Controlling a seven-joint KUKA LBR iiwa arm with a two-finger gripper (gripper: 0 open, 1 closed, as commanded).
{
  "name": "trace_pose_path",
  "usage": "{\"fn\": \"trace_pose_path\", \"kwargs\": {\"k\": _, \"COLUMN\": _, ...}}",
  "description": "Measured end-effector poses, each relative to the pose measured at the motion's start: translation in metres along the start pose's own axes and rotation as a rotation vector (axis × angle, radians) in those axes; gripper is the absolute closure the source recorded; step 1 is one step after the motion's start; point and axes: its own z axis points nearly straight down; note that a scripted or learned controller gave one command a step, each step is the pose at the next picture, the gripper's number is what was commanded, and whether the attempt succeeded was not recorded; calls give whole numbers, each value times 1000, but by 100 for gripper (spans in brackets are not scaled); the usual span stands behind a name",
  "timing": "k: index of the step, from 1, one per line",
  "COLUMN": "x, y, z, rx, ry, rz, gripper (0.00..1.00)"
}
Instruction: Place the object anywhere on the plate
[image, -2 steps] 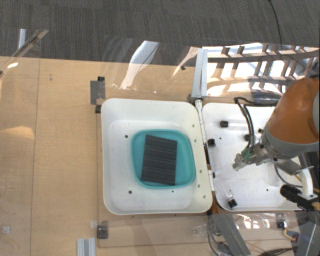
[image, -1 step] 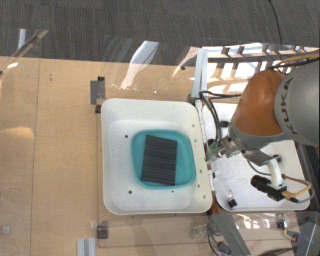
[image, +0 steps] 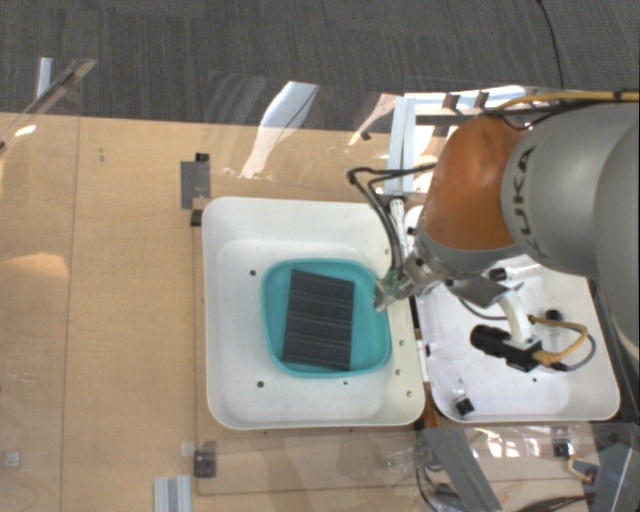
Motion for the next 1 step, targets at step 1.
{"fn": "trace_pose_path", "kwargs": {"k": 1, "x": 0, "y": 0, "z": 0, "rx": 0, "ry": 0, "rz": 0, "gripper": 0}}
